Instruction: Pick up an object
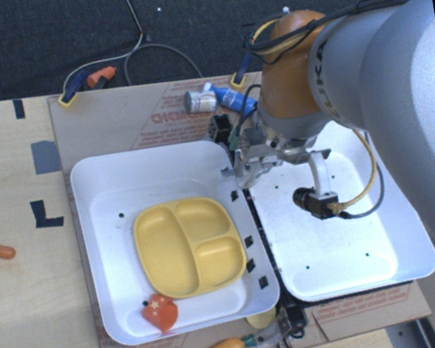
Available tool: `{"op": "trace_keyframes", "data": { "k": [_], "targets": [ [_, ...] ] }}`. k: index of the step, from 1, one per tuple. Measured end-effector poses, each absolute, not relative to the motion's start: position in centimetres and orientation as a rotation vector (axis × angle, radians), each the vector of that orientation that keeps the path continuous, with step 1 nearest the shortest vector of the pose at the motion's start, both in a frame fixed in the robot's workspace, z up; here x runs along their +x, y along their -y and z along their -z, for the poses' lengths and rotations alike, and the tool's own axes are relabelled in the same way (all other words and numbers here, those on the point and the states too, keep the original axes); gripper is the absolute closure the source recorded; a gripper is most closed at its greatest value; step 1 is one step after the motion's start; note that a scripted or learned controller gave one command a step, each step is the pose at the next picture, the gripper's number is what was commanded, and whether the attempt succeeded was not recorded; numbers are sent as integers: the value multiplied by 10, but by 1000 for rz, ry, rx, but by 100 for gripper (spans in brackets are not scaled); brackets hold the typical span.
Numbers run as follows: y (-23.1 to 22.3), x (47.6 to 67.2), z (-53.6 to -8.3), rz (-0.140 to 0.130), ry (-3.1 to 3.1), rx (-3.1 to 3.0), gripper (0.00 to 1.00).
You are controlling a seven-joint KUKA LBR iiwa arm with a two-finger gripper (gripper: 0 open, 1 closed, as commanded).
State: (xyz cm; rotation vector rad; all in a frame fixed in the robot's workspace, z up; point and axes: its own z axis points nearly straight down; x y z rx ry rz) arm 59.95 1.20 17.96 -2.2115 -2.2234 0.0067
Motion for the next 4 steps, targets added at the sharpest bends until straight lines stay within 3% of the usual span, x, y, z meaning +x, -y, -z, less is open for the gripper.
{"op": "trace_keyframes", "data": {
  "k": [1, 2, 3, 4],
  "targets": [
    [-109, 581, -184, 1, 2231, -2205, 100],
    [-231, 586, -207, 7, 2235, -2202, 100],
    [-202, 600, -104, 6, 2225, -2220, 100],
    [-157, 613, -87, 4, 2219, -2224, 100]
  ]
}}
